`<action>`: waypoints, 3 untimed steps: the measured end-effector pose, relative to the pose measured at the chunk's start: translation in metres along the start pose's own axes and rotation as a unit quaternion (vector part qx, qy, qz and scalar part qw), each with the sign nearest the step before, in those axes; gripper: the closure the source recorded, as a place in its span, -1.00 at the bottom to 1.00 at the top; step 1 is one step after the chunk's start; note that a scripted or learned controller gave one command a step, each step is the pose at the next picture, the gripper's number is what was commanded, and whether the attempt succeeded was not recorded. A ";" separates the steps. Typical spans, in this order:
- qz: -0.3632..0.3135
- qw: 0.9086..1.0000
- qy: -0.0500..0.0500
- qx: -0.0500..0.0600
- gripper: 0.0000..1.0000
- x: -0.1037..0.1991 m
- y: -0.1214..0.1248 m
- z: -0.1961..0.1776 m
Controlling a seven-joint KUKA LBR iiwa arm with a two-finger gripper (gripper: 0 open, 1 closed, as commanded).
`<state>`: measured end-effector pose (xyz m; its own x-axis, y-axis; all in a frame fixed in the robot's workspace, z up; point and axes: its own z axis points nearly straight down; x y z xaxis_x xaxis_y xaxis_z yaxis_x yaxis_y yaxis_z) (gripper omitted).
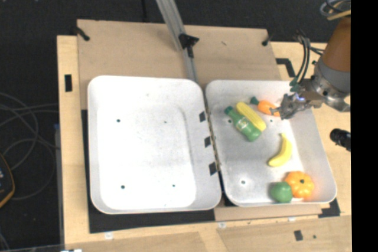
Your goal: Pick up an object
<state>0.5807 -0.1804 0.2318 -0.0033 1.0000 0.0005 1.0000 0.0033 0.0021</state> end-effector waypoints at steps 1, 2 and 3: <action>0.000 1.000 0.000 0.000 1.00 0.053 0.009 -0.011; 0.000 1.000 0.000 0.000 1.00 0.105 0.022 -0.021; -0.001 1.000 0.000 0.001 1.00 0.162 0.028 -0.026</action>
<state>0.6083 -0.0183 0.2577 -0.0046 1.0000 0.0011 1.0000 0.0046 0.0008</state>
